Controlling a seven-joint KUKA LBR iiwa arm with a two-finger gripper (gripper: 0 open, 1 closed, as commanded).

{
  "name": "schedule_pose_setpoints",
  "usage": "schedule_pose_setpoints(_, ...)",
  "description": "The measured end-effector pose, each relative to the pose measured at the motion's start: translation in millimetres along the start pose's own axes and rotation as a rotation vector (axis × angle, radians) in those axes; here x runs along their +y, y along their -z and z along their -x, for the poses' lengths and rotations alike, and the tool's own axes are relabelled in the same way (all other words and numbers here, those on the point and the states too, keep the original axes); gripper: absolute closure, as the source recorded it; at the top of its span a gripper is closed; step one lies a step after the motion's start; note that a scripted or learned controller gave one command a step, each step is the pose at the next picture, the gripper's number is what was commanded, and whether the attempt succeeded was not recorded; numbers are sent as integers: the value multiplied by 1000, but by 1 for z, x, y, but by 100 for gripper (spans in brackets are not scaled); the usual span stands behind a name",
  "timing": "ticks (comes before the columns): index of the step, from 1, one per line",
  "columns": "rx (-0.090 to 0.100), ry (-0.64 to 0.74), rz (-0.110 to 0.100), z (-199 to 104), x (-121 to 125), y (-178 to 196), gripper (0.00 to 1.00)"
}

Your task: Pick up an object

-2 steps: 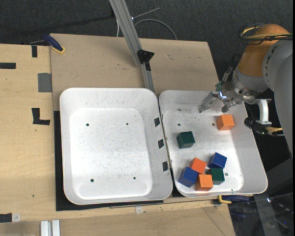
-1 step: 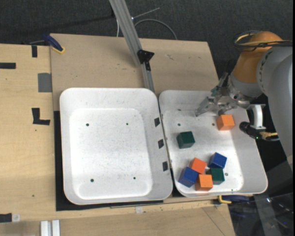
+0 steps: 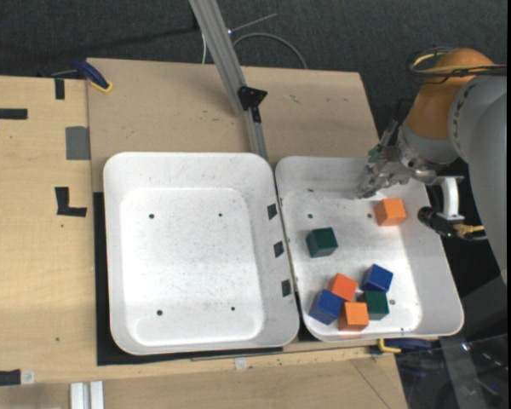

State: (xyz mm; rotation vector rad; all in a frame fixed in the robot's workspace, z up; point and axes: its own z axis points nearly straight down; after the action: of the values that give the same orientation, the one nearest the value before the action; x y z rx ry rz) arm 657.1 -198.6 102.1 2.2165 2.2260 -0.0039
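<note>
In the right bin (image 3: 307,181) lie several cubes. An orange cube (image 3: 390,211) sits alone near the bin's upper right. A dark green cube (image 3: 322,242) rests near the middle. At the front, a cluster holds a blue cube (image 3: 377,277), an orange cube (image 3: 343,286), a blue cube (image 3: 326,306), an orange cube (image 3: 354,314) and a green cube (image 3: 376,303). My gripper (image 3: 376,180) hangs over the bin's upper right part, just up and left of the lone orange cube. Nothing shows between its fingers.
The left bin (image 3: 192,250) sits beside the right one on the wooden bench. A grey metal pole (image 3: 226,54) slants down from the top to the gap between the bins. The arm's grey body and orange band (image 3: 443,100) fill the right side.
</note>
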Motion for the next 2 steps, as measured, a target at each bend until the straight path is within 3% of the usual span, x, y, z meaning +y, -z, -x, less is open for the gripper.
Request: schedule_pose_setpoints(2,0,-3,7,1,5,98,100)
